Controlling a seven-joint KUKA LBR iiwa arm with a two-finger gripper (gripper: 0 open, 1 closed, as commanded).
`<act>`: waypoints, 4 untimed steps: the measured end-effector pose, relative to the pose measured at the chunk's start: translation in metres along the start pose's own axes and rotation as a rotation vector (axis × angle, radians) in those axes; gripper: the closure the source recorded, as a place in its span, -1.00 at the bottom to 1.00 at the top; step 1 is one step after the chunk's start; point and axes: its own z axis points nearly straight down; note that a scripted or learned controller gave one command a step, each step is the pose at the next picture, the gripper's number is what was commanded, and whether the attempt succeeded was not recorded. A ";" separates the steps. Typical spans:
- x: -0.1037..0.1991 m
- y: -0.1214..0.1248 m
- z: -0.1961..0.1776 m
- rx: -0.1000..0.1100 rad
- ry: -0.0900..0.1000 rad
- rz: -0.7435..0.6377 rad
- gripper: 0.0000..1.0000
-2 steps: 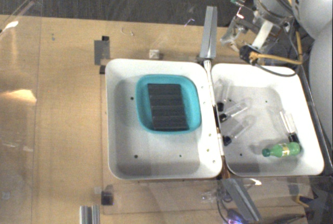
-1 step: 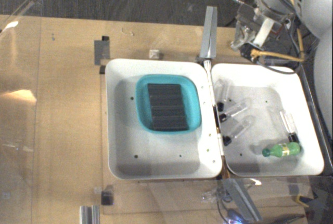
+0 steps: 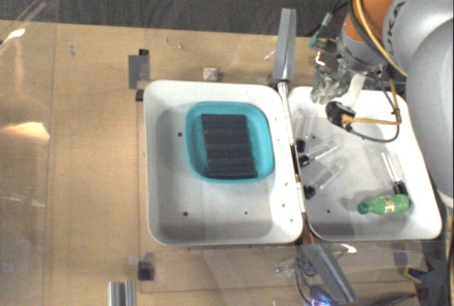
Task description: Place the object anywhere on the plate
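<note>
A teal square plate (image 3: 193, 143) lies in the left bin (image 3: 163, 212), with a dark ribbed pad covering its middle. In the right bin (image 3: 418, 226), a small green bottle (image 3: 384, 206) rests on its side near the front right corner. My gripper (image 3: 335, 93) hangs over the back left part of the right bin, well away from the bottle and to the right of the plate. I see nothing held under it.
Several clear tubes with black caps (image 3: 317, 153) lie along the left side of the right bin, and another tube (image 3: 393, 170) lies just behind the bottle. A black and tan cable (image 3: 369, 121) loops below the wrist. A raised divider (image 3: 292, 155) separates the bins.
</note>
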 end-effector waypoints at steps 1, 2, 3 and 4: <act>0.050 -0.073 0.006 -0.003 0.003 -0.146 1.00; 0.049 -0.072 0.006 -0.003 0.002 -0.146 -1.00; 0.091 -0.040 -0.132 -0.005 0.002 -0.147 -1.00; 0.005 -0.084 -0.191 -0.007 0.003 -0.098 -1.00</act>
